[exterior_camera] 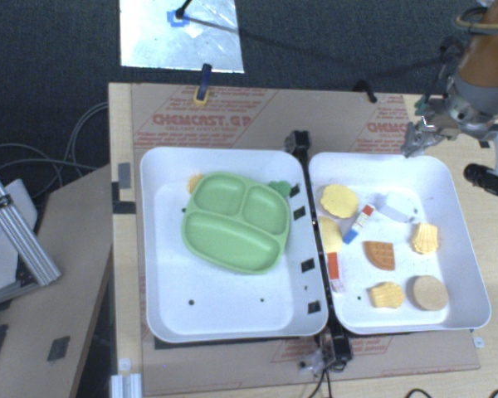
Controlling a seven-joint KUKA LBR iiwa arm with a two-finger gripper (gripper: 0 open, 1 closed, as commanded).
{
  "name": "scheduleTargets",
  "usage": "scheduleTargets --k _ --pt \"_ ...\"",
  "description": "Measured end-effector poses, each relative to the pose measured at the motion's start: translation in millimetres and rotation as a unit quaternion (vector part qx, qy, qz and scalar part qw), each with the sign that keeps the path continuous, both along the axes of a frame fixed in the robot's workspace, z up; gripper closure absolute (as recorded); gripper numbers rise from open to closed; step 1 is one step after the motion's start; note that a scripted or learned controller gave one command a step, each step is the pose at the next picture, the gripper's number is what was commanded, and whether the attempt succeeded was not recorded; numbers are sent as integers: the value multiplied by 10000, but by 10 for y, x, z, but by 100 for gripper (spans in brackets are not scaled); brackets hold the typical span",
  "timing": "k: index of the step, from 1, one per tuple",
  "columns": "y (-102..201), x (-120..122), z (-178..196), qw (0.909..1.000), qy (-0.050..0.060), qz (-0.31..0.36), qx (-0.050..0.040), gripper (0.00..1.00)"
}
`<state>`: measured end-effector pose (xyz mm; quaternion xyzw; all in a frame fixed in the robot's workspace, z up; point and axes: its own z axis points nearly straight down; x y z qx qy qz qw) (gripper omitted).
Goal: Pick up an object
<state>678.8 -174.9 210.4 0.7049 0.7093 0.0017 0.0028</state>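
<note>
Green tray [236, 222] (hiding yellow item [195, 182])

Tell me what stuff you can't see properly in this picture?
- Gripper: small and blurry at the right bin's far edge, so I cannot tell if it holds anything.
- Yellow thing and dark green thing: mostly hidden under the green divided plate in the left bin.
- Arm: cut off by the picture's top right corner.
- Small white thing in the right bin: too washed out against the white to name.
</note>
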Motion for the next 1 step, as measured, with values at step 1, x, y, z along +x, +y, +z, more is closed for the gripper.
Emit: scheduleTargets --k 1 --pt "1 11 153 10000 9 -1 4 100"
